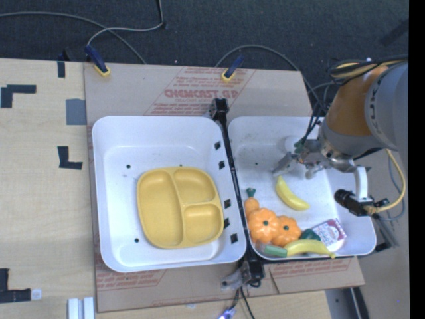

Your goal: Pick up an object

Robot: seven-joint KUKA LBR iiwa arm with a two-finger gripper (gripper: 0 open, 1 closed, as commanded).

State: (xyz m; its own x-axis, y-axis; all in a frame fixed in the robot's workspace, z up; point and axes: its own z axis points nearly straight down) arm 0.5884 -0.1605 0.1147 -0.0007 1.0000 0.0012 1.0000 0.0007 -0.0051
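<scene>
In the right bin (265, 138) lie a small yellow banana (290, 195), an orange pumpkin (272, 226), a longer yellow-green banana (307, 248) and a red and white packet (328, 232). A small carrot-like piece (252, 203) lies by the divider. My gripper (297, 166) hangs low in the right bin, just above and behind the small banana. Its fingers are spread apart with nothing between them.
The left bin (113, 145) holds a yellow divided plate (180, 205). The arm's grey and orange body (362, 111) covers the right bin's far right corner. Cables and clamps (231, 68) lie on the cardboard behind the bins.
</scene>
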